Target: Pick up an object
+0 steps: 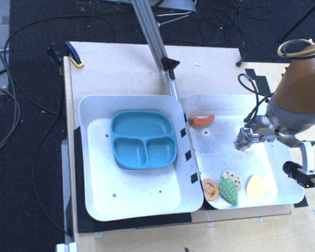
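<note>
The gripper (243, 142) hangs over the right bin (220, 140); I cannot tell its state. The carrot (201, 121) (far-left corner) looks light, stiff, slick plastic: take it across its narrow middle, 1 firm pinch.

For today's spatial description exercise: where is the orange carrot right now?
The carrot lies in the right bin, at its far left corner, beside the divide between the bins, left of the claw.

Bright even overhead light; soft faint shadows; white bins (94, 140) slightly washed out; mild overall softness
</note>
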